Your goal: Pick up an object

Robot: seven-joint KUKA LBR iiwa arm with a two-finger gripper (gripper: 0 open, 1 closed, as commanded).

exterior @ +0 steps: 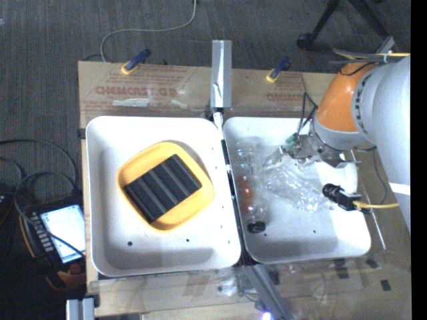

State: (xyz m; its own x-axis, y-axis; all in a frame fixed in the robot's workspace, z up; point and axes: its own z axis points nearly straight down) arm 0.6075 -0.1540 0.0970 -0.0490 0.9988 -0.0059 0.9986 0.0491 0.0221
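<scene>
Crinkled clear plastic wrap [291, 182], right bin [347, 242]

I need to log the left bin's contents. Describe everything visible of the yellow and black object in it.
The yellow and black object is a rounded, squarish pad with a smooth yellow rim that looks like plastic or foam. Its top carries a dark rectangular panel divided by parallel grooves into about four ribs. It lies flat on the floor of the left bin, near the middle, turned at a slant to the bin's walls. Only the bin floor touches it; the arm and its tool are over the right bin.
</scene>
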